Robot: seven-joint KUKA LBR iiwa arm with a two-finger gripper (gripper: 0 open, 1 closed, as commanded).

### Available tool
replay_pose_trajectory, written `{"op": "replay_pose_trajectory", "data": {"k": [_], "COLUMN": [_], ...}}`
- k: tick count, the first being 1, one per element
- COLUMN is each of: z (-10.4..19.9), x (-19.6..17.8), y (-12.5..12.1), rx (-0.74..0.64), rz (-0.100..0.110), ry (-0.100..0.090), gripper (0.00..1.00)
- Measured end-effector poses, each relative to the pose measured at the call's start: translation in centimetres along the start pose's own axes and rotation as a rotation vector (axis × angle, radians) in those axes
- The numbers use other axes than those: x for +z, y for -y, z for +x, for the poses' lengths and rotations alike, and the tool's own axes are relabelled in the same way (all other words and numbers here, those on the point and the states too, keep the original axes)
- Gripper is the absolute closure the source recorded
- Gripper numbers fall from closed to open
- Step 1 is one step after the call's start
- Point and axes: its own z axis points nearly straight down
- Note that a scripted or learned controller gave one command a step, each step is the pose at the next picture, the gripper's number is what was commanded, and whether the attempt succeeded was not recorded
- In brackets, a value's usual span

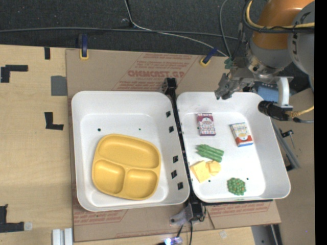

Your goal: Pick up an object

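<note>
Objects for picking lie scattered in the right-hand shallow white plastic bin [265,185], none of them between the robot's fingers. Biggest of everything on the bench is the flat brown cardboard sheet [148,73] under both bins. On it, the left-hand shallow white plastic bin [84,106] holds a yellow plastic tray with three compartments [125,166], lying flat and a little askew toward the bin's near side. The grey arm with its orange band [281,19] reaches in from the right, and its two-finger gripper [223,92] hangs over the far rim of the right bin, apart from every item below; I cannot tell whether its fingers are parted or closed. In the right bin, going down in size: a yellow wedge of toy cheese [204,170] near the bin's left wall, a bunch of green toy beans [210,152] just beyond and touching it, a small maroon printed box [206,124] farther back, a small red, white and blue carton [241,135] to its right, and a little green toy broccoli head [236,186] near the front.
</note>
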Motion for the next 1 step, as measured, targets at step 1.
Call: {"op": "replay_pose_trajectory", "data": {"k": [1], "z": [5.68], "x": [2.24], "y": [0.17], "rx": [-0.005], "rz": [0.003], "ry": [0.0], "gripper": [1.0]}}
